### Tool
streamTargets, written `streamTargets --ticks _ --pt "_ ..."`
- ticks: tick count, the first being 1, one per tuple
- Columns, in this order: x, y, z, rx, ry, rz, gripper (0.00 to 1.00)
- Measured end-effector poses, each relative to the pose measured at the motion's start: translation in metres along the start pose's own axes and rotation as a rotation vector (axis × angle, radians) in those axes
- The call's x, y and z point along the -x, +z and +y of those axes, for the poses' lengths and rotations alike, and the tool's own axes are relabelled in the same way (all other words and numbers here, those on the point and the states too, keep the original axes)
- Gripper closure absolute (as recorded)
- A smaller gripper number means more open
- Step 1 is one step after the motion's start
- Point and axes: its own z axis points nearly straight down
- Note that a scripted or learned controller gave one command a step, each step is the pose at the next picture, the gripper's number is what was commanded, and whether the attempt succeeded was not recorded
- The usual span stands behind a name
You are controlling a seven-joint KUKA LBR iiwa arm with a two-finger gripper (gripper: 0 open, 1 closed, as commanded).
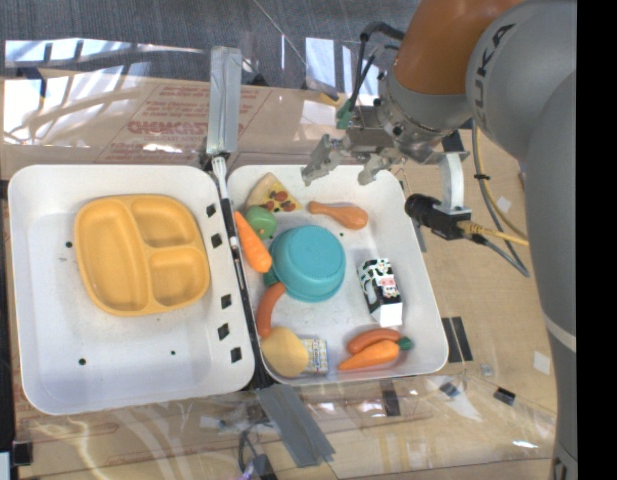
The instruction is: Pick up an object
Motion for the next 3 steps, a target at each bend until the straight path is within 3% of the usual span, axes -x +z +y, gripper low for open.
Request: streamTargets --ticks 1,2,3 --pt "0.049 -0.023 0.018 0.004 -0.035 -0.001 0.0" --pt "0.06 0.134 -0.038 -0.009 0.046 0.001 0.0" --pt "0.056 0.138 -0.006 0.001 0.049 0.0 0.0"
